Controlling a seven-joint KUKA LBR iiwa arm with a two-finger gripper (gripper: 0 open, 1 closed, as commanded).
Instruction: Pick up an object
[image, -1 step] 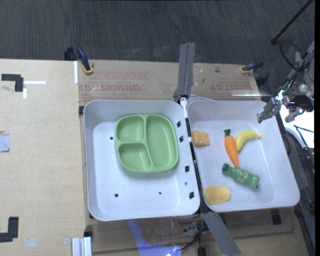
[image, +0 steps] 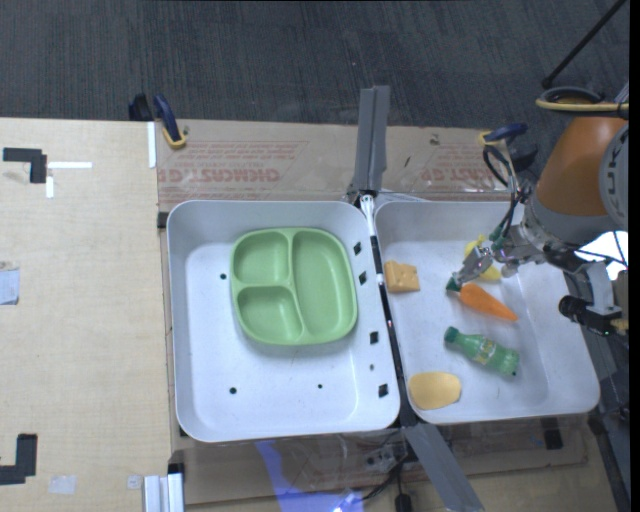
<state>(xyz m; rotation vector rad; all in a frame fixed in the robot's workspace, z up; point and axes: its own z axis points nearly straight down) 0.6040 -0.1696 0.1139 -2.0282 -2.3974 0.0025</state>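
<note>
The gripper (image: 470, 274) hangs low in the right bin (image: 560, 400), near its far edge, just above the green end of the carrot (image: 488, 301). Whether it is apart or together I cannot tell; nothing can be seen clamped in it.

The carrot lies slantwise, its orange tip pointing toward the bin's right edge. If that is the target, the risk is a glancing descent: the gripper seems to sit over the leafy end rather than the body, so closing there may catch only the soft top and let the carrot swing or slip out. A small yellow thing (image: 476, 247) lies just beside the gripper on the far side and could be nudged or caught by mistake.

The right bin also holds a tan block (image: 402, 277) near its left wall, a green bottle (image: 483, 352) lying near the middle, and a yellow disc (image: 436, 390) at the near-left corner. The left bin (image: 200, 400) holds a green divided plate (image: 294, 287), its three compartments bare.
</note>
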